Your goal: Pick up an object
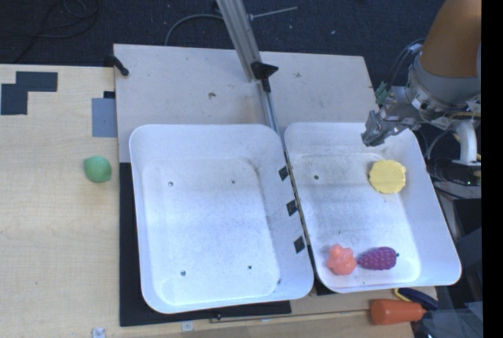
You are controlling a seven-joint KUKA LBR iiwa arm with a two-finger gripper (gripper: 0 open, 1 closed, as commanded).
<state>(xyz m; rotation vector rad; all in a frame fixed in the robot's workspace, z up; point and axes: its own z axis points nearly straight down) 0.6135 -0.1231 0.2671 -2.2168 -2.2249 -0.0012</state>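
On the wooden bench top at the far left lies a small green ball [97,169], well outside both bins, at about nine o'clock from the left white plastic bin [149,148]. That bin's speckled floor carries nothing to grasp.

The right white plastic bin [440,250] holds three candidates. At its six o'clock sits a small orange-pink lumpy toy [341,259], and just beside it, toward five o'clock, a purple bumpy grape-cluster toy [378,258]; the two are near enough that fingers closing on one may nudge the other. At two o'clock in the bin rests a flat round yellow toy piece [387,176], apart from the others.

All three look like light play-food, probably plastic or foam, not fragile. The yellow disc is likely the nearest pick, but it lies low and flat, so I would judge the hold must come across its width with fingers straddling the edges; its smooth face could slip. The purple cluster's bumps should give better purchase across its short axis.

The grey two-finger gripper [376,130] hangs over the bin's far rim at about one o'clock, just beyond the yellow piece, with nothing visibly in it; how wide it stands cannot be told from here.

Below the bin, at five o'clock, an orange carrot-like toy [397,310] lies on the bench.
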